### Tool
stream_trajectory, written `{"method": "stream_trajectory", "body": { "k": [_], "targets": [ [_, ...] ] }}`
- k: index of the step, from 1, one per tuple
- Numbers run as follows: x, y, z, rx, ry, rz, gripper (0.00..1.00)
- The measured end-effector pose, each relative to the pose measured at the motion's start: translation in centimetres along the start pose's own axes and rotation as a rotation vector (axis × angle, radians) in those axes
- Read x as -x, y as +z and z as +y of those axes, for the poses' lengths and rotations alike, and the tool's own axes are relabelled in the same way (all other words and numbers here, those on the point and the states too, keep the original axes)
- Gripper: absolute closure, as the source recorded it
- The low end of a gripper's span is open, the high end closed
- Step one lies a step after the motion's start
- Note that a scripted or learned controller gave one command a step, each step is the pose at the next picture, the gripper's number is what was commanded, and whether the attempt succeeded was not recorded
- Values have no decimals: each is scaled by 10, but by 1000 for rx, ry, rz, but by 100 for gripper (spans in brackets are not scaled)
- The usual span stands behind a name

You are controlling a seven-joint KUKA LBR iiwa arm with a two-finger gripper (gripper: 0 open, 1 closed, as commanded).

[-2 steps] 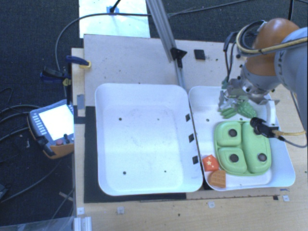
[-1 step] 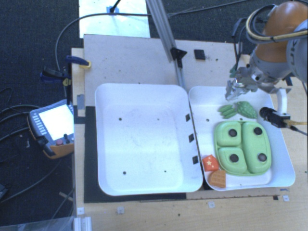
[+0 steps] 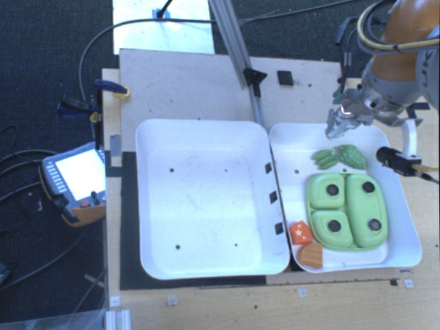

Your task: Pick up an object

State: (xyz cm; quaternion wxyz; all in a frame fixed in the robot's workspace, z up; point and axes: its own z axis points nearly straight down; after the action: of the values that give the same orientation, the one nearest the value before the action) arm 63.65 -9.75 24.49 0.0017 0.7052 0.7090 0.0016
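The right bin [image 3: 289, 150] holds a large light-green block [image 3: 347, 210] with several dark round holes, filling its lower middle. Above it lies a small dark-green leafy toy [image 3: 342, 157]. A small red piece [image 3: 300, 233] and an orange piece [image 3: 311, 256] rest at the bin's near left corner. My gripper [image 3: 339, 127] hangs over the bin's far edge, just above the leafy toy, with nothing seen between its fingers.
The left bin [image 3: 203, 198] sits beside the right one, with black clips [image 3: 273, 196] along the shared rim. A slanted metal pole [image 3: 234, 43] crosses the back board. A black fixture [image 3: 397, 159] juts over the right bin's right rim. A teach pendant [image 3: 74, 182] lies off the bench to the left.
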Motion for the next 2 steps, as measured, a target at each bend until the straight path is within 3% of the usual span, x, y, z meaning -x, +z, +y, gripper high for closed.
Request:
{"method": "stream_trajectory", "body": {
  "k": [2],
  "targets": [
    [-103, 14, -42, -6, -4, 2, 100]
  ]
}}
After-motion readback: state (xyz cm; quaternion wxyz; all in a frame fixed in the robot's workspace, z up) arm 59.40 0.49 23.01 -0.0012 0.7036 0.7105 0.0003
